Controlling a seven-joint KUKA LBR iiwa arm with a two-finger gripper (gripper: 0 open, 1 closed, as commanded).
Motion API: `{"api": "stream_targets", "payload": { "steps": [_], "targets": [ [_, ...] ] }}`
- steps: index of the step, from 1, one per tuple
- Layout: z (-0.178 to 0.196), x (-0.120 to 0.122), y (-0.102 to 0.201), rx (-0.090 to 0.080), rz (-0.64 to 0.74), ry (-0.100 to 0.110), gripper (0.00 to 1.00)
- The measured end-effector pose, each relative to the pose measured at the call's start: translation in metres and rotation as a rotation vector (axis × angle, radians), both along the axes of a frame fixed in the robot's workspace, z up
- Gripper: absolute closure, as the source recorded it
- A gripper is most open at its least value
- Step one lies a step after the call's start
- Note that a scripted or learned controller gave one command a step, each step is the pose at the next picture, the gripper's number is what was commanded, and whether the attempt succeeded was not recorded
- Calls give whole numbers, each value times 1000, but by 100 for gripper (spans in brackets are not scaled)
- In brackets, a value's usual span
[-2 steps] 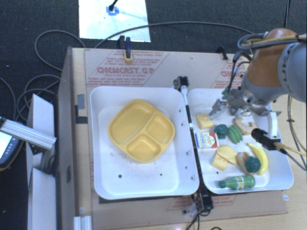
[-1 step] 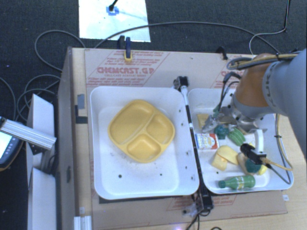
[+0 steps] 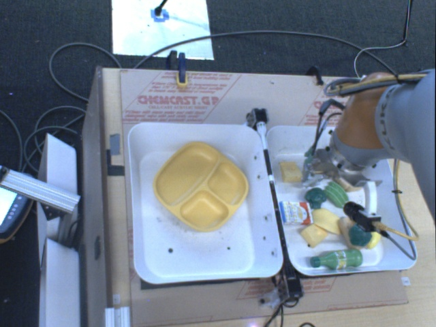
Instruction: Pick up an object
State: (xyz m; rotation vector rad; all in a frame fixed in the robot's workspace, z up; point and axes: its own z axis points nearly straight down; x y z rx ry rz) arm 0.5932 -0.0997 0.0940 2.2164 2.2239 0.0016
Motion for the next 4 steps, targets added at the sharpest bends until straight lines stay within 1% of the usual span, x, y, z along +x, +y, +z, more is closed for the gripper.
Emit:
{"api": "stream_targets", "payload": {
  "steps": [1, 2, 3, 4],
  "targets": [
    [52, -26, -46, -1, -3, 0, 100],
    [51, -26, -45, 0, -2, 1, 0],
    [-3, -52, -33, -3, -2, -14, 0],
    [32, 30, -63, -1, 1, -3, 0]
  ]
}}
